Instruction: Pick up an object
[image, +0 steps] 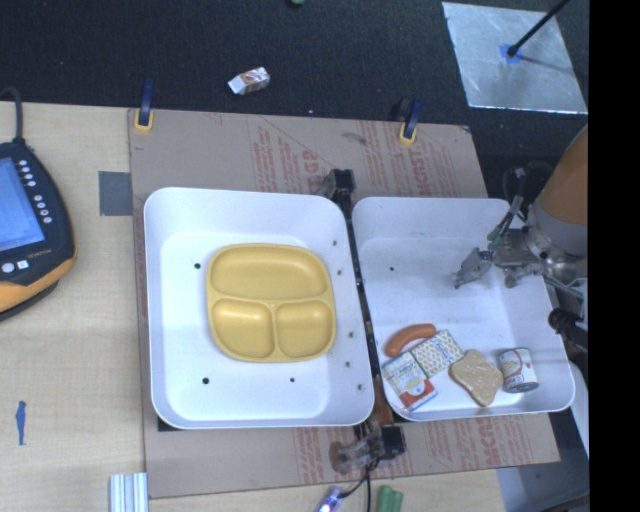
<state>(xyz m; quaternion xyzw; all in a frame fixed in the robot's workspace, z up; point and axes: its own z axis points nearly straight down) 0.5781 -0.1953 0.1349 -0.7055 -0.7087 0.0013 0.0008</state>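
left bin (165, 300): white plastic, smooth, faint sheen
right bin (420, 240): the same smooth white plastic
divided plate (270, 300): yellow plastic, smooth, soft gloss
table (70, 380): pale wood grain, matt
sheet under the bins (260, 150): brown cardboard with red print, matt
gripper (487, 268): grey metal, dull finish
small can (517, 369): metal rim, printed paper label
sausage (410, 338): orange-red, smooth, slightly shiny
bread slice (476, 376): tan, rough, matt
packets (420, 367): printed wrapper, paper or film, cannot tell
pendant (30, 230): dark and orange plastic, glossy screen
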